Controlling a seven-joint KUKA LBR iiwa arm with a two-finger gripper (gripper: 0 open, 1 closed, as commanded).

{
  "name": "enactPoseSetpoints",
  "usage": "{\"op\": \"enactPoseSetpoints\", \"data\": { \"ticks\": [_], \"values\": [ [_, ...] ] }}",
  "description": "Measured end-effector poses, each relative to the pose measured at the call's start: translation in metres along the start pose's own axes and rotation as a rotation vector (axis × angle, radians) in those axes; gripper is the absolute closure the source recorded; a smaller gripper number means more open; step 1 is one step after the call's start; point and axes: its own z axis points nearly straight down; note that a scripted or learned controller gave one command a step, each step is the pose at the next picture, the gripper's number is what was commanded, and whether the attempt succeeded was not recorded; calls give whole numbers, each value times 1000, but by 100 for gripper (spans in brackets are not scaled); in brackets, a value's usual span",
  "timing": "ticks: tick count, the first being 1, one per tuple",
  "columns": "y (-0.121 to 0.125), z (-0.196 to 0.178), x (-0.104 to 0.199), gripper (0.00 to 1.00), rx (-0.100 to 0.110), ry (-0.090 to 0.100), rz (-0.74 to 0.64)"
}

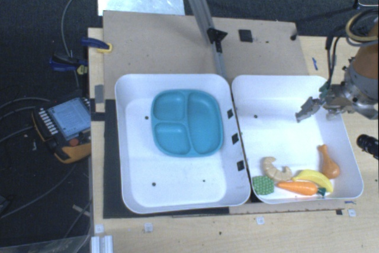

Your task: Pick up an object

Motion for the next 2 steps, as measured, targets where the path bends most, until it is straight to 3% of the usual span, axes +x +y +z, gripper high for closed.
{"op": "enactPoseSetpoints", "data": {
  "ticks": [2],
  "values": [
    [-12,104,11,0,0,0,2]
  ]
}}
